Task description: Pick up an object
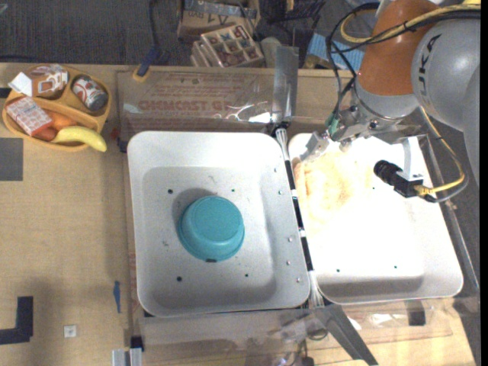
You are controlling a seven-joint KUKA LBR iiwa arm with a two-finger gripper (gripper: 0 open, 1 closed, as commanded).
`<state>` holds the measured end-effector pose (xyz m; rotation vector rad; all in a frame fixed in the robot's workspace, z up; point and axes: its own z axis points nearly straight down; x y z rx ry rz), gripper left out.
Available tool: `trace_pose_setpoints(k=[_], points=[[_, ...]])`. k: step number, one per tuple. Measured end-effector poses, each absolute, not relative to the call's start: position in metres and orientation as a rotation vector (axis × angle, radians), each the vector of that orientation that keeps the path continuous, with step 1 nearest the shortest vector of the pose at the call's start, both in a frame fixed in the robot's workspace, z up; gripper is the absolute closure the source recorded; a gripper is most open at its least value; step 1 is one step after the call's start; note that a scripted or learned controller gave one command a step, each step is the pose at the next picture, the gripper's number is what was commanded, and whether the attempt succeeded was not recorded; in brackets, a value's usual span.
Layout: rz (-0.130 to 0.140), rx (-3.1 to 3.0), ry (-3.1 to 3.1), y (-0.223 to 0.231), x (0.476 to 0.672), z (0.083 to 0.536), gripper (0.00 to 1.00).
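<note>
A teal bowl (212, 228) lies upside down in the middle of the left white bin (152, 166). A pale orange-yellow thing (304, 180), washed out by glare, lies in the right bin (396, 273) against its left wall. My gripper (319, 145) hangs over the right bin's back left corner, just above and behind that pale thing. Bright light blurs the gripper's tips, and I cannot make out anything held.
A black cylinder with a yellow cable (396, 177) hangs off the arm over the right bin. A tray of fruit and snacks (53, 113) sits on the bench at the far left. A clear plastic sheet (198, 101) lies behind the left bin.
</note>
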<state>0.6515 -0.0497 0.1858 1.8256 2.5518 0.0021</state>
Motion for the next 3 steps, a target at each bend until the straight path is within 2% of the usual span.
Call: trace_pose_setpoints(k=[1,2,3], points=[[0.003,2.016,2.403,-0.116,0.645,0.095,0.00],[0.006,2.014,2.400,-0.117,0.646,0.106,1.00],[0.003,1.431,2.790,-0.068,0.660,0.186,1.00]])
